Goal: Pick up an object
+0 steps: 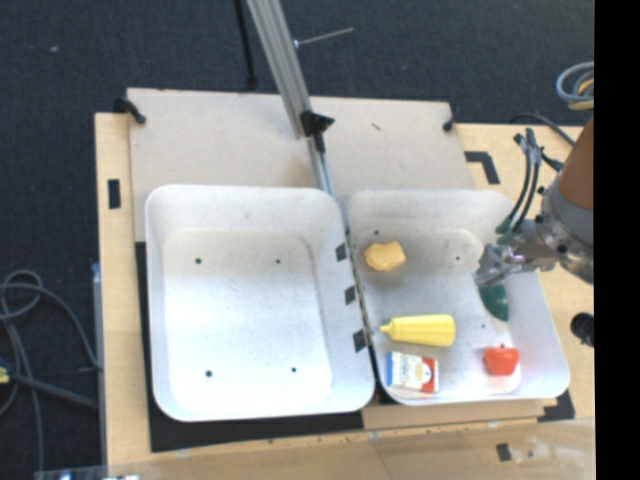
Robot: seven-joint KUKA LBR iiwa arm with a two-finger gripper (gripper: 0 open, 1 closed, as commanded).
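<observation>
My gripper (497,268) hangs over the right edge of the right bin (420,213), reaching in from the right. A dark green object (495,300) sits directly under its tip, touching or nearly touching it; whether it is gripped is unclear. Elsewhere in the same bin lie a yellow lumpy object (385,256) near the middle left, a yellow bottle (420,329) on its side, a white and red carton (411,372) at the front, and a small red object (501,359) at the front right.
The left bin (165,268) sits beside the right one, sharing a central wall. A slanted metal pole (285,58) rises behind the bins. Cables (528,168) run along the arm at the right.
</observation>
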